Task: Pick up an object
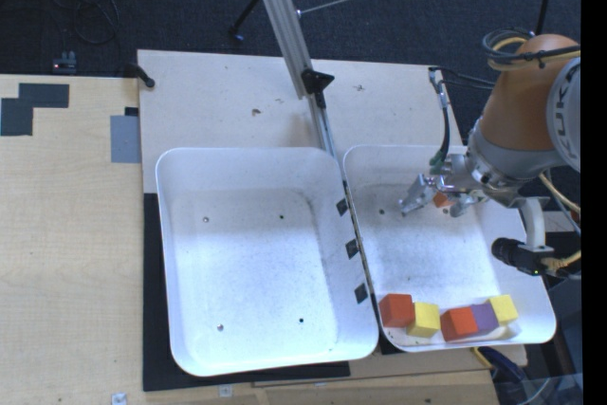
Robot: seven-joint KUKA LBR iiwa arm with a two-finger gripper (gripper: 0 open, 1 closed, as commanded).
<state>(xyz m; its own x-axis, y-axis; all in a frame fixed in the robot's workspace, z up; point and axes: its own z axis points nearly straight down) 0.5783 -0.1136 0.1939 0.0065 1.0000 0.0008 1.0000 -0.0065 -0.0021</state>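
Note:
My gripper (434, 204) hangs over the upper part of the right bin (531, 329), near its back wall. Its two metal fingers (411, 201) are spread apart and open, with a small orange-red spot at their base; I see no block between them. Several blocks lie in a row along the front wall of that bin: an orange block (396, 309), a yellow block (425, 319), a second orange block (459, 322), a purple block (484, 316) and another yellow block (504, 307). All lie well in front of the gripper.
The left bin (190, 346) adjoins the right bin along a shared divider bearing black clips (353, 248). A slanted aluminium bar (285, 24) rises behind the bins. The arm's orange band (526, 100) and cables stand over the right bin's right edge.

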